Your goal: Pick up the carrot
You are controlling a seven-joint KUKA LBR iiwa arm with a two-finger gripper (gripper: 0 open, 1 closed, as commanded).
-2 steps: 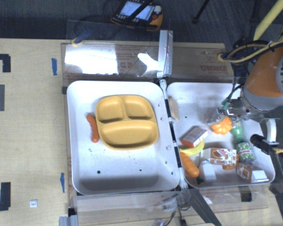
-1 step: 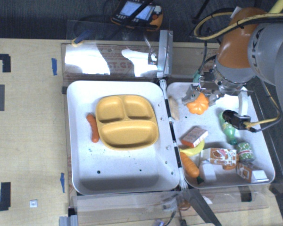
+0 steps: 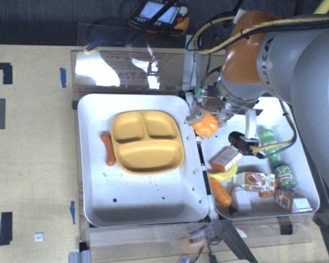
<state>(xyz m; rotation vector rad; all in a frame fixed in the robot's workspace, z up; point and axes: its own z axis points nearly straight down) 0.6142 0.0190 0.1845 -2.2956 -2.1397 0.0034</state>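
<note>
Carrot (image 3: 220,192) lies in the right bin (image 3: 310,200) at its lower left corner, just beside a banana (image 3: 224,173) and a small carton (image 3: 225,158). The gripper (image 3: 207,116) hovers over the bin's upper left, above an orange pepper (image 3: 205,126); whether its fingers are parted I cannot tell. A yellow divided tray (image 3: 147,141) and a sausage (image 3: 108,148) sit in the left bin (image 3: 93,196).

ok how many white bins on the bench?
2. The left bin holds the yellow divided plate. The right bin sits against its right side, holding the carrot at its near-left corner; the arm covers part of it.
</note>
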